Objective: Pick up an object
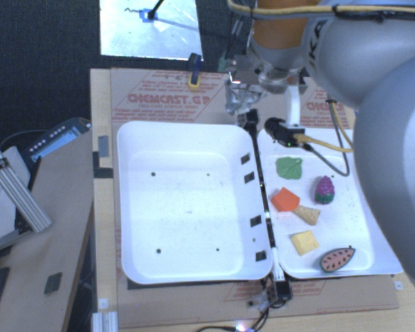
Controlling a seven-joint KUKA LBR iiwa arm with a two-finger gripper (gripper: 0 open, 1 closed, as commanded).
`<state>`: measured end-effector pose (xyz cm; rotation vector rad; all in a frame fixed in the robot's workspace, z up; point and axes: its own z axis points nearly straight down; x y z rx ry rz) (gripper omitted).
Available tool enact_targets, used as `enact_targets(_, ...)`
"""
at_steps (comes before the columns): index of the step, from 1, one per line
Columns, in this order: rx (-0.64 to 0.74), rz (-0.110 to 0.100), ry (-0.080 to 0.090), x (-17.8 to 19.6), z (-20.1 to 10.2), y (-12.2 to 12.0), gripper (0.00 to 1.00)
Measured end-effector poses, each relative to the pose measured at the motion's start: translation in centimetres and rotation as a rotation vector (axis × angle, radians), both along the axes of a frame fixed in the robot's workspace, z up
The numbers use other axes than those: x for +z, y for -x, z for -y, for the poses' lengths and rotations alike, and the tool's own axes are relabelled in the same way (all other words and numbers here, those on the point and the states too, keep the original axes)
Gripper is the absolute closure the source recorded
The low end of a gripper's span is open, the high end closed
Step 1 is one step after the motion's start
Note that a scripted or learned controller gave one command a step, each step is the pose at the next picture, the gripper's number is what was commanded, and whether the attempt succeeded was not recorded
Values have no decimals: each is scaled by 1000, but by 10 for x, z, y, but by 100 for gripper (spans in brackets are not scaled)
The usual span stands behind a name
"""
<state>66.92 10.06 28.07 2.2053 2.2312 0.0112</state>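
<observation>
We see the gripper (243, 106) up at the far edge of the bins, over the strip between the left bin (187, 206) and the right bin (346, 206), and we cannot tell how its fingers stand. In the right bin lie a green leaf (288, 167), a purple grape (324, 189), an orange block (285, 199), a cone (307, 215), a yellow cheese (304, 242) and a melon slice (337, 259), none touching the gripper.

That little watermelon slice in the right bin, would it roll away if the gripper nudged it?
Probably not. The watermelon slice lies flat in the right bin, so it would likely slide on the smooth white floor. It looks like a small toy, so probably light and stiff. Its low profile may make gripping awkward.
</observation>
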Motion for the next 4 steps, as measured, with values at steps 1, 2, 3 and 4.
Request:
enact_targets(1, 2, -3, -3, 20, -92, 1, 100)
enact_targets(2, -5, -5, 0, 28, -119, 1, 100)
enact_targets(3, -6, -15, 3, -63, -126, 2, 100)
enact_targets(4, -6, -10, 2, -101, -134, 1, 100)
